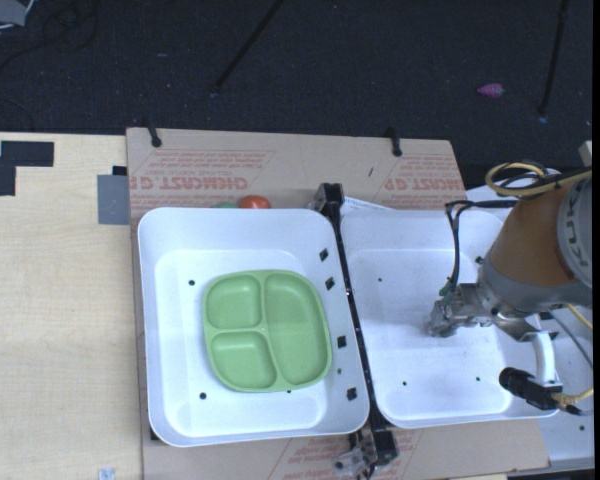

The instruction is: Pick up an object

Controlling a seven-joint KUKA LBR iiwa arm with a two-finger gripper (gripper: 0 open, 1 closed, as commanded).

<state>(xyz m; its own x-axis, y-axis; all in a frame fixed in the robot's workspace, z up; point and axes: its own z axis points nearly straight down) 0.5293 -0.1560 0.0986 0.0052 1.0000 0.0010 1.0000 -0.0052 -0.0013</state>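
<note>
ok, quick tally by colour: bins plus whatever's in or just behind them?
White bins: 2
Green divided plate, in the left bin: 1
Red-orange round thing, behind the left bin: 1
Total: 4

arm (583, 236): grey shell | band (528, 246): broad orange | hand (446, 320): small grey metal | cable (451, 243): thin black

My left bin (170, 268) and right bin (400, 298) are white; the plate (267, 330) is pale green. Beyond the left bin's far edge, a red-orange object (254, 203); brown cardboard (280, 168), red lettering.
</note>
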